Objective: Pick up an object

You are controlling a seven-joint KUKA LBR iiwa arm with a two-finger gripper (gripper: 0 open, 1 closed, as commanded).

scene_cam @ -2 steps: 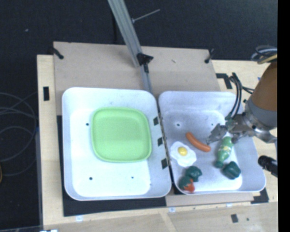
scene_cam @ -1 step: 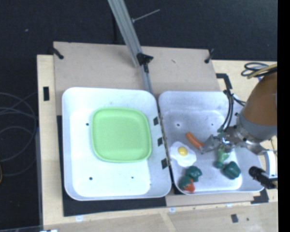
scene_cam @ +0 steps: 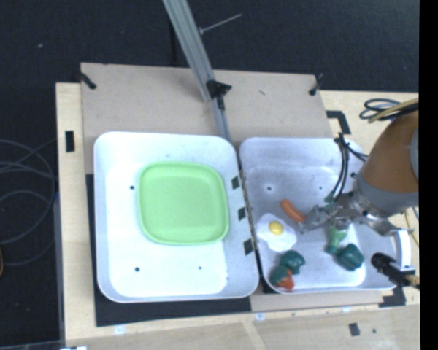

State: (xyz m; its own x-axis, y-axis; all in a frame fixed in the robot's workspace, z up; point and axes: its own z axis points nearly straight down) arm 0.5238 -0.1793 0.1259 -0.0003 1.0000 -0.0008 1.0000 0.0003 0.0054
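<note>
1. Dark floor surrounds a tan bench (scene_cam: pixel 277 104) carrying two white bins side by side; a grey pole (scene_cam: pixel 193 42) slants down to the seam between them.
2. Left bin (scene_cam: pixel 117 268) holds just a green plate (scene_cam: pixel 182 203), lying flat near its middle, well apart from the arm's work.
3. Right bin (scene_cam: pixel 277 159) holds the candidates, all bunched in its near half: a carrot (scene_cam: pixel 293 211), a fried egg (scene_cam: pixel 276 233) just below it, a broccoli (scene_cam: pixel 288 264) near the front wall, and a dark green piece (scene_cam: pixel 349 256) to the right.
4. Arm (scene_cam: pixel 394 173) reaches in from the right, with the gripper (scene_cam: pixel 328 221) low over this cluster, between the carrot and a pale green item (scene_cam: pixel 337 236); I judge it is lining up on something there.
5. Whether the claw is spread or pressed together cannot be told; it is too small and cluttered with cables. Nothing visibly sits between its tips.
6. Crowding is the obstacle: neighbours lie close enough to be nudged, and the bin's right wall is near.
</note>
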